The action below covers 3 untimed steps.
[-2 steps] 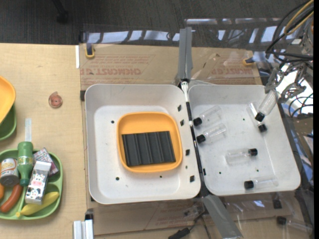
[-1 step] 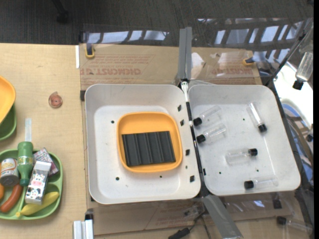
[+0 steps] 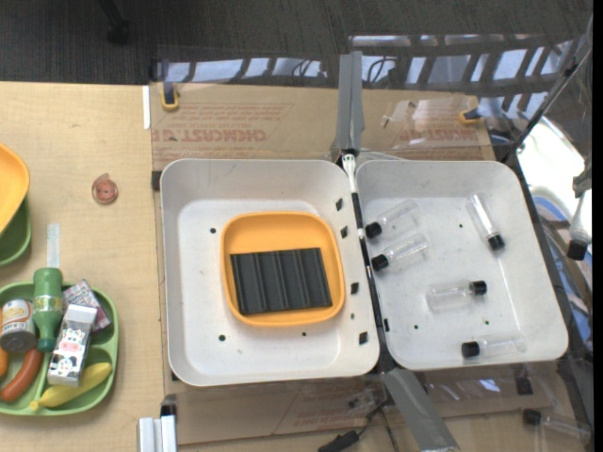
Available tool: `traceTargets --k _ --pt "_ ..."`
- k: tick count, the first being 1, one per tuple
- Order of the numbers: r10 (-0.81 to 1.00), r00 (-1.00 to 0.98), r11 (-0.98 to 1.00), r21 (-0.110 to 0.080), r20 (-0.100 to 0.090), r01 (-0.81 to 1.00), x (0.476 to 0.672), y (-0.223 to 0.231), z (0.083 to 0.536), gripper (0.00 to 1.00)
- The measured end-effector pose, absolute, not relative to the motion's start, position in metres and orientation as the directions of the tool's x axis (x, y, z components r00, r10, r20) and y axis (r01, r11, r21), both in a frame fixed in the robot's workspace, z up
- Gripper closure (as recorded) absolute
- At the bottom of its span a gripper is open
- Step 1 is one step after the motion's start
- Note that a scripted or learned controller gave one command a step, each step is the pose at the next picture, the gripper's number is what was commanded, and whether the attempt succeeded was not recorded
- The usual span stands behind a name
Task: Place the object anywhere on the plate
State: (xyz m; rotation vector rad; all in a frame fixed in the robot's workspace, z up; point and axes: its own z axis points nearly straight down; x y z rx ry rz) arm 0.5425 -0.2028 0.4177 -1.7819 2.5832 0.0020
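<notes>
The dark ribbed block (image 3: pixel 282 282) lies flat on the orange plate (image 3: pixel 279 222), covering its lower middle and square to its edges, with plate rim showing on all four sides. The plate sits in the middle of the left bin (image 3: pixel 193 281). If this block is the object meant, we judge the placing as good as done, and the careful course is to leave it alone, since any sweep low over the plate could nudge it toward the rim. Right of the plate, across the seam between the bins, clear vials with black caps lie scattered in the right bin (image 3: pixel 443 196); the nearest vial (image 3: pixel 400 250) is just past the plate's right edge. If one of these is the object, we would grip it across its narrow body, since it may roll, lift it over the seam, and set it down on the bare strip of plate above the block. We cannot tell the gripper's state.
</notes>
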Motion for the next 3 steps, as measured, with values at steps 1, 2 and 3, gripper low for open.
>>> traceTargets --k 1,2,3 --pt "-0.963 -0.271 0.271 -0.001 -0.005 -0.963 0.628 -0.220 0.331 1.00" --pt "-1.000 -0.006 0.006 -0.004 -0.005 -1.000 0.660 -0.222 0.337 1.00" --pt "-0.971 0.239 -0.239 -0.005 -0.004 -0.971 0.660 -0.221 0.418 1.00"
